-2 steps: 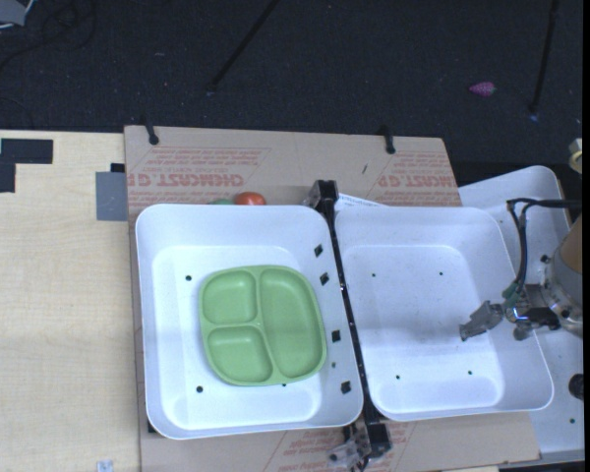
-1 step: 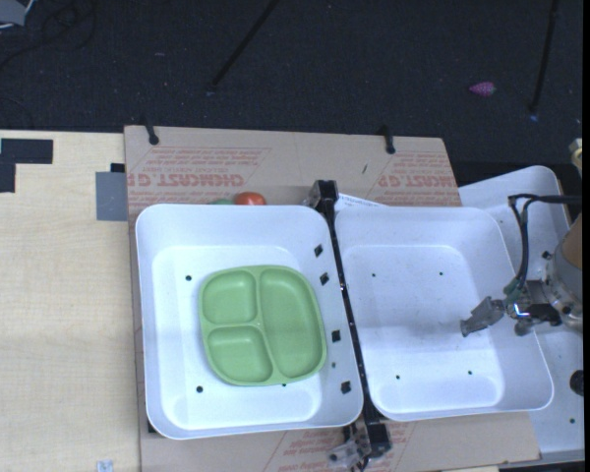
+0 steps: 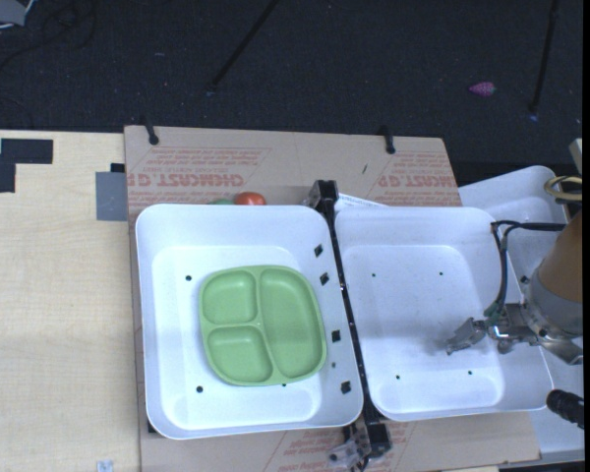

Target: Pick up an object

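One candidate object: green plate [image 3: 263,324], flat in left bin [image 3: 167,254]. Gripper [image 3: 464,339] hovered low over right bin [image 3: 413,244], near its right side, fingers spread, nothing between them. Plate lay well to gripper's left, across bin divider [image 3: 340,303]. Next move probably needed long leftward reach.

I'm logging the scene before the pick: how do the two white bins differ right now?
The left bin holds a green divided plate on its floor; the right bin has the gripper low over its floor near its right side, with nothing between the fingers. The left bin lies away from the arm; the right bin is on the side the arm reaches in from. Both are shallow, white and roughly square, meeting at a black divider.
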### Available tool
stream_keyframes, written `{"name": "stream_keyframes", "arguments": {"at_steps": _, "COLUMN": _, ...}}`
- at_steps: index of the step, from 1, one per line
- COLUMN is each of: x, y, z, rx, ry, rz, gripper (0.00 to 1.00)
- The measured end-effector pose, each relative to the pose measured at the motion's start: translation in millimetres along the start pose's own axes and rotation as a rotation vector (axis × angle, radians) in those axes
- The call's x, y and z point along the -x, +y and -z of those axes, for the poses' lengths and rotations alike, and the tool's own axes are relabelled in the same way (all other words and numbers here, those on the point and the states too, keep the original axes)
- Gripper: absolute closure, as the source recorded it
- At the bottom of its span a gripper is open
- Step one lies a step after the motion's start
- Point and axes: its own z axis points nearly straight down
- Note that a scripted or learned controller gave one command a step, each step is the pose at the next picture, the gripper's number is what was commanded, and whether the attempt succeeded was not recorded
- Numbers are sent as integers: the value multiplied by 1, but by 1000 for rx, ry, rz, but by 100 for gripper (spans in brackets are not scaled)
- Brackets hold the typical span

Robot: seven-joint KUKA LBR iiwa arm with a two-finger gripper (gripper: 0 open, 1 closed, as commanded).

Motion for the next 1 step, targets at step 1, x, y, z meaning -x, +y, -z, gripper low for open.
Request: {"name": "stream_keyframes", "arguments": {"at_steps": 1, "x": 0, "y": 1, "z": -44, "rx": 8, "ry": -3, "rz": 0, "gripper": 0}}
